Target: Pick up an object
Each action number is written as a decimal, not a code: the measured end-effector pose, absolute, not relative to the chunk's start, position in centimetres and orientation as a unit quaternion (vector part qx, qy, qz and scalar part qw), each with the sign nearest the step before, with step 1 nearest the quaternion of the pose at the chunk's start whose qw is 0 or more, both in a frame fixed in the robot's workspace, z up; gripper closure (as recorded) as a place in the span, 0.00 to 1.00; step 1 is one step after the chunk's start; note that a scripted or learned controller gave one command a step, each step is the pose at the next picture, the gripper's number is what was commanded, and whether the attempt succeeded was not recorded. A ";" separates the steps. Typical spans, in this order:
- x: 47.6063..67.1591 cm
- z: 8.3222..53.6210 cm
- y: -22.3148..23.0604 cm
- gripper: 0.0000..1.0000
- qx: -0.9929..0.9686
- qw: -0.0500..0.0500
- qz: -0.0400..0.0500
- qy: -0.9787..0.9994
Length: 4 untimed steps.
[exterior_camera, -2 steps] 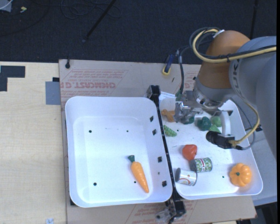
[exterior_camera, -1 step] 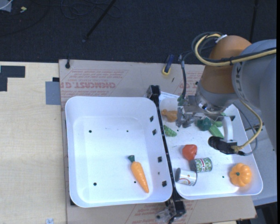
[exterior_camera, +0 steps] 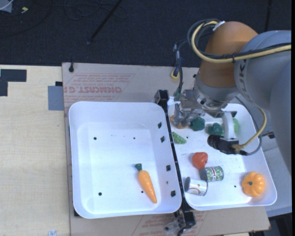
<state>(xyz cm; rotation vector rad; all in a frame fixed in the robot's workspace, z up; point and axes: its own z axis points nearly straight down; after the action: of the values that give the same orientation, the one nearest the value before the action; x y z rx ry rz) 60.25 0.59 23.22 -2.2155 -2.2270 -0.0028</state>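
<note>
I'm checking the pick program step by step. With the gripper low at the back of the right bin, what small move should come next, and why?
Probably a short descent onto the dark green toy. The gripper hangs at the back left of the right white bin, with that toy just beside it and nothing visibly between its fingers. Whether they are open is unclear.

Grey arm (exterior_camera: pixel 268 68) with a glossy orange band (exterior_camera: pixel 228 41) and looping yellow cables (exterior_camera: pixel 206 31).
</note>
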 end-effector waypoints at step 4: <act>50.9 26.6 13.1 0.00 -0.707 0.006 0.009 -0.707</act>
<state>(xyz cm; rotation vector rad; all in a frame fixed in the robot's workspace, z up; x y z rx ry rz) 50.91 13.15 26.62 -2.2143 -2.2127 0.0292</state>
